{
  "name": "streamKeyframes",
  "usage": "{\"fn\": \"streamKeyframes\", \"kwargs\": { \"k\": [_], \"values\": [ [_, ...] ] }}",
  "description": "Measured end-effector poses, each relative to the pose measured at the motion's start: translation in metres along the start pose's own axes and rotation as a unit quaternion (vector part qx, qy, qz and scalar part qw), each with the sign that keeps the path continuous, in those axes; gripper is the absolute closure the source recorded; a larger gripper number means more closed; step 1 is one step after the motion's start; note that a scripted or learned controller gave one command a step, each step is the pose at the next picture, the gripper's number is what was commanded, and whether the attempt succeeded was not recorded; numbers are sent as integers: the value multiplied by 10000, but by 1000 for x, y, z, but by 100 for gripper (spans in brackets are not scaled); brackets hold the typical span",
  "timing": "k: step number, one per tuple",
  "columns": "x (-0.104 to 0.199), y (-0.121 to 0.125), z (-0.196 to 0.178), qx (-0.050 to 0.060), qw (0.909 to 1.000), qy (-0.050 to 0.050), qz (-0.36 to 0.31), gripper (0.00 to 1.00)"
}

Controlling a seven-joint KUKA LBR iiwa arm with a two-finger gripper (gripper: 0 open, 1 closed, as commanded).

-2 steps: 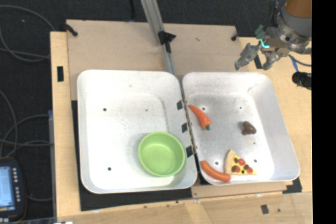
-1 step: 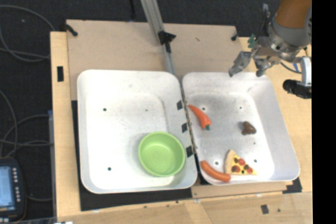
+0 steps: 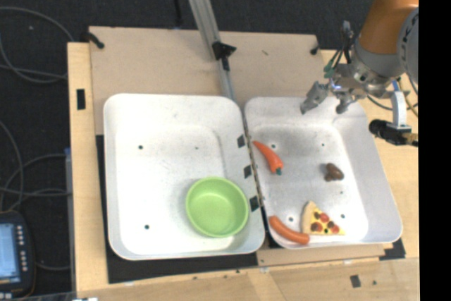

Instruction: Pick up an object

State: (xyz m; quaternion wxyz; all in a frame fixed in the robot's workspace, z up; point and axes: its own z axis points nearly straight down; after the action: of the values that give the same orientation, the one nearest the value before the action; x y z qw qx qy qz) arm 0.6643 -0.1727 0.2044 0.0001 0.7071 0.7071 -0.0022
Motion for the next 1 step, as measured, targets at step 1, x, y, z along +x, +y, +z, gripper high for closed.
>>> {"fn": "streamKeyframes", "kwargs": {
  "k": [1],
  "values": [
    [2, -4, 63, 12, 10000, 4, 4, 0]
  ]
}}
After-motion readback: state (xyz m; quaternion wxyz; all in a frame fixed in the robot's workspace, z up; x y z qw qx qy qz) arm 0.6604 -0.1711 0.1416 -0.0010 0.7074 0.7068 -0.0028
